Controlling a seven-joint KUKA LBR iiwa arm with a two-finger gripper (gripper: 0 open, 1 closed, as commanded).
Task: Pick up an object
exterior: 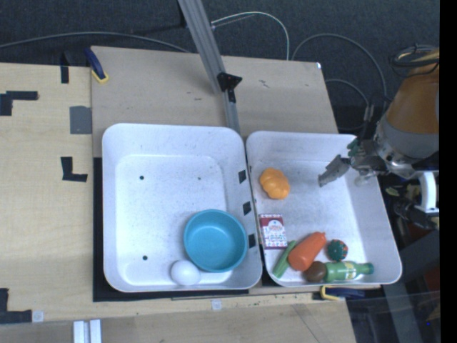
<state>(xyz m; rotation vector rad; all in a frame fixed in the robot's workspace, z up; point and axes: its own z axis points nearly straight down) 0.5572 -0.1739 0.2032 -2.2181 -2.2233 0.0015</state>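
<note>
My gripper hangs over the right bin near its far right side, open, with nothing between its fingers. An orange-yellow fruit lies well to its left in the same bin. Along that bin's near side are a small red and white box, an orange carrot, a green pod, a small red and green ball, a brown lump and a green bottle lying on its side.
The left bin holds a blue bowl and a white ball at its near edge. A grey pole slants across the bench behind the bins. Cables run behind the right bin.
</note>
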